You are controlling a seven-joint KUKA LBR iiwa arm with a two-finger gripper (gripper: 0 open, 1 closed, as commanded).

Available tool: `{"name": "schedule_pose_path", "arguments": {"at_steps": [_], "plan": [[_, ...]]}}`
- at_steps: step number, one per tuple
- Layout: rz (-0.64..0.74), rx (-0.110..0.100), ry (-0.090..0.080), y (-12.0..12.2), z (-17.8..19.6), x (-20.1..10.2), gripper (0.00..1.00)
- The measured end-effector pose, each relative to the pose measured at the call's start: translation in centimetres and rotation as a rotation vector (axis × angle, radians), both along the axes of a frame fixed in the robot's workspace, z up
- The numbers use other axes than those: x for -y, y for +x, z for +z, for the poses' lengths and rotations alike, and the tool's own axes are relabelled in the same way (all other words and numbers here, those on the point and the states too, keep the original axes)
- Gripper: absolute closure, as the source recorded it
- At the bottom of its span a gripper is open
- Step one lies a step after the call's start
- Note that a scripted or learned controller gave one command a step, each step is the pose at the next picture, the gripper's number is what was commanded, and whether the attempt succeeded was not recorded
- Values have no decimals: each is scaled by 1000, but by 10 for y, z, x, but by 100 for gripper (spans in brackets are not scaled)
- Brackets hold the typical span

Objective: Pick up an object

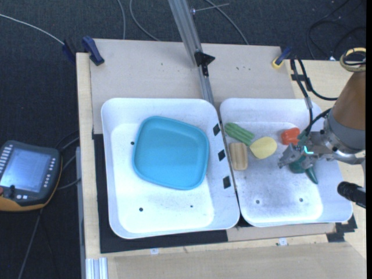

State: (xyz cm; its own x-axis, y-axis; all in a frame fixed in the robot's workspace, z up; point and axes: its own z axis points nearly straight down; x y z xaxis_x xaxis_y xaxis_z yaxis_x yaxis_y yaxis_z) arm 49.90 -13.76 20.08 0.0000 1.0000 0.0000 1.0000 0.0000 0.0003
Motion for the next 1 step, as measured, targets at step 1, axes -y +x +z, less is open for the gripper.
{"name": "schedule_pose_path", "arguments": {"at_steps": [1], "plan": [[0, 0, 0, 0, 0, 0, 0]]}}
